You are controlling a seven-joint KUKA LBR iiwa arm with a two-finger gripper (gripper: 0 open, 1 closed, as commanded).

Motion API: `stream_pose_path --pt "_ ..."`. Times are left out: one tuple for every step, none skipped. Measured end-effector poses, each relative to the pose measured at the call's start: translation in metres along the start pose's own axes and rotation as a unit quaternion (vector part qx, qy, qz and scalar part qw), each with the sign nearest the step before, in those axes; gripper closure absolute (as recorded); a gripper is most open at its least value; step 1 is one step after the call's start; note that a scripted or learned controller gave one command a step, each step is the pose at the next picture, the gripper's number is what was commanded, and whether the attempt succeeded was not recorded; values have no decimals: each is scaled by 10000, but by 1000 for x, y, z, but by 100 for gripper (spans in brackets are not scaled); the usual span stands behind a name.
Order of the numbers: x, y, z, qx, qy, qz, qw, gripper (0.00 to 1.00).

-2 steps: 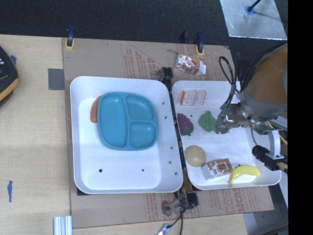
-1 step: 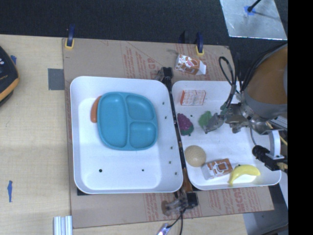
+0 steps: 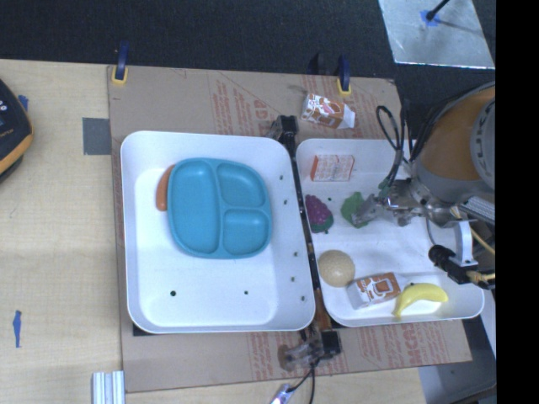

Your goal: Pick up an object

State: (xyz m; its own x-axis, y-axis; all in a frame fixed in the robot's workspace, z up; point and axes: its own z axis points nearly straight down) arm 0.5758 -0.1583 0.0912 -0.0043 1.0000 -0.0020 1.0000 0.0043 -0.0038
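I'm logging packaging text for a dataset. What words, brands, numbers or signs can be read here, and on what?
Nothing can be read letter for letter.
Cardboard sheet: red printed lettering, too blurred to read.
Carton in the right bin: orange and white print, unreadable.
Carton beside the banana: label blurred.
Packet on the cardboard above the bins: print too small to read.

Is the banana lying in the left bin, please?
No, the banana lies in the right bin, beside a small carton.
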Motion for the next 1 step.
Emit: stream_pose_path --pt "3 47 -1 -11 12 4 10000 0"
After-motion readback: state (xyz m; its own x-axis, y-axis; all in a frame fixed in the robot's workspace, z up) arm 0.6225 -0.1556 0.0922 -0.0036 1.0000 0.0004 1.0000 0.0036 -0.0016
